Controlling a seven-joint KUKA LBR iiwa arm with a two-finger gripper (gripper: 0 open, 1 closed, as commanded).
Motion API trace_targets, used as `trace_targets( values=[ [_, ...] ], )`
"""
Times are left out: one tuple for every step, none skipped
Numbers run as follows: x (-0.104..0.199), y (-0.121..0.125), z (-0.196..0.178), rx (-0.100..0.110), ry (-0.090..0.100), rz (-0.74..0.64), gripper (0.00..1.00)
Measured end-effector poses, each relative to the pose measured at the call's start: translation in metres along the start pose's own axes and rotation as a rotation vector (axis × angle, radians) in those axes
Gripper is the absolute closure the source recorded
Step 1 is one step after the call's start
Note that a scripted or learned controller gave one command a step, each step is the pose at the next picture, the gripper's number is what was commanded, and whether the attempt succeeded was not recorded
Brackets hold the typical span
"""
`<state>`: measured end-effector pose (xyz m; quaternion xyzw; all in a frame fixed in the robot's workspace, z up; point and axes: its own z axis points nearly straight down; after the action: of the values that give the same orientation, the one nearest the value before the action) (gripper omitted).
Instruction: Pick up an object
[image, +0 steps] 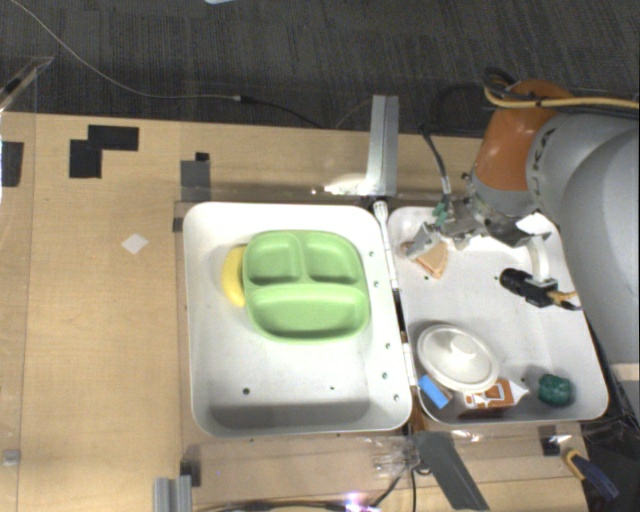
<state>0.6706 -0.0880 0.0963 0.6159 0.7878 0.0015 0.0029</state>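
At the far left corner of the right bin (480, 300), the pincer (437, 228) sits low over the bin floor, with the grey arm (590, 170) and its orange band (510, 140) coming in from the right. Pincer open or closed: cannot tell, the tip is too small and cluttered to read. Nothing visibly held.

A tan wedge (433, 262) lies on the bin floor just beside the pincer, on its near side, close to the bin's left wall. Whether the two touch is unclear.

Rest of the right bin, toward the near edge:
- white bowl (458, 357), round, near the left wall
- blue piece (433, 392) at the near left corner, just beside the bowl
- brown carton (493, 398) lying flat along the near wall, close to the bowl
- dark green lump (555, 389) at the near right corner, apart from the carton

Left bin (280, 385): a green divided plate (305, 283) sits in the far half, three compartments facing up. A yellow item (232, 278) pokes out from under the plate's left edge, mostly hidden, so its type is unclear. The near half of this bin is bare floor.

Both bins rest side by side on the wooden tabletop (100, 330), walls touching down the middle.
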Motion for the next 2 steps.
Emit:
trace_targets(
  values=[
    [0.000,0.002,-0.013,-0.003,-0.002,-0.006,1.00],
    [0.077,0.020,-0.092,-0.002,0.000,0.053,1.00]
  ],
)
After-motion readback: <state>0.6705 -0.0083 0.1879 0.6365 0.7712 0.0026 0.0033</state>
